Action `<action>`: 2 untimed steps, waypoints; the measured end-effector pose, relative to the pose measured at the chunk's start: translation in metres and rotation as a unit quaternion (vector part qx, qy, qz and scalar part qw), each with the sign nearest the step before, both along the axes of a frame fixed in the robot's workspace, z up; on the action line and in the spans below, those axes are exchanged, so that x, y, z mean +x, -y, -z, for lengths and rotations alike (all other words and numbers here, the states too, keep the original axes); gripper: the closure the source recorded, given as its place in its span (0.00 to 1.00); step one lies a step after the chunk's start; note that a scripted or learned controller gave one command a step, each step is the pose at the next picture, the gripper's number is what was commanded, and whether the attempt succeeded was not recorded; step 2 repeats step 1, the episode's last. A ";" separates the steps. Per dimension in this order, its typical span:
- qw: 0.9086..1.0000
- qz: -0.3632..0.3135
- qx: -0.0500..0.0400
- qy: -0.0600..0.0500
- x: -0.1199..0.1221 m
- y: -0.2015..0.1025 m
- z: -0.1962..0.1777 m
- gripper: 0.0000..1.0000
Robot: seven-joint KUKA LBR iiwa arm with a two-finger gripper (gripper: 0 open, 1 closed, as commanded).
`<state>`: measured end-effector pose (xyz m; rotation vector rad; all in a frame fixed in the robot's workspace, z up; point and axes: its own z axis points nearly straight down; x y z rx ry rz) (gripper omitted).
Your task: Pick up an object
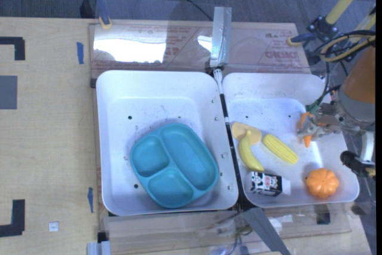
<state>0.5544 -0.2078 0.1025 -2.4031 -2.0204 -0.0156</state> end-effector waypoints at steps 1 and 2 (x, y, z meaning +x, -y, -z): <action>1.000 -0.013 -0.006 0.004 0.030 -0.013 -0.117 1.00; 1.000 -0.013 -0.006 0.004 0.030 -0.013 -0.117 1.00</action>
